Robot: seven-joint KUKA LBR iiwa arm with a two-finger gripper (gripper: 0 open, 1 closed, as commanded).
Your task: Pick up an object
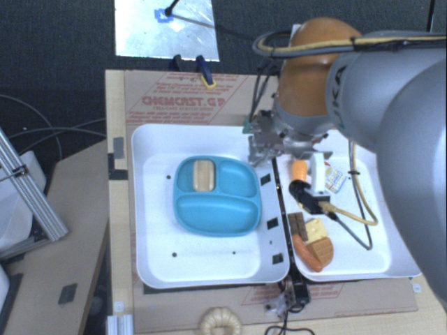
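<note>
Faintly, red "CHEMCAST" lettering marks the cardboard sheet point(183, 98) behind the bins.

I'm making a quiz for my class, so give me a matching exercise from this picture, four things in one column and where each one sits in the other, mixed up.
Things:
1. blue plate
2. bread slice
3. carrot
4. clamp

Places:
A. in the plate's upper-left compartment
B. near the right bin's front-left corner
C. in the left bin
D. on the cardboard's far edge, behind the bins

Pairs: 1-C, 2-A, 3-B, 4-D
</note>
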